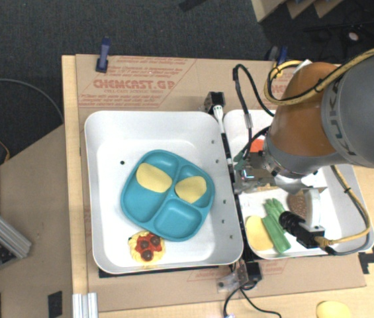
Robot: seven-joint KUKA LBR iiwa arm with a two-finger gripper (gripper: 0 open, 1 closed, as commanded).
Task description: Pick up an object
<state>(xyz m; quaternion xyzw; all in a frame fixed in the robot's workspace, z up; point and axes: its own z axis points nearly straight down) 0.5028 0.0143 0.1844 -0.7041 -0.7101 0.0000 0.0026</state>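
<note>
Brown cardboard (134, 78) underlies two glossy white bins. Left bin (100, 177) holds a rounded blue compartment plate (167, 204) with two yellow pieces, beside a small pizza toy (146, 246). Right bin (345, 240) holds green ridged sticks (277, 225) and a yellow wedge (258, 234) beneath the arm (319, 118); gripper state cannot be told.

Open white floor along the top and left of the left bin (107, 144). Centre blocked by a blue divided plate (167, 207); small pizza toy (146, 246) at lower edge. Right bin (345, 224) crowded: arm (326, 118) overhead, cables, green piece (277, 225), yellow piece (258, 234) at bottom.
</note>
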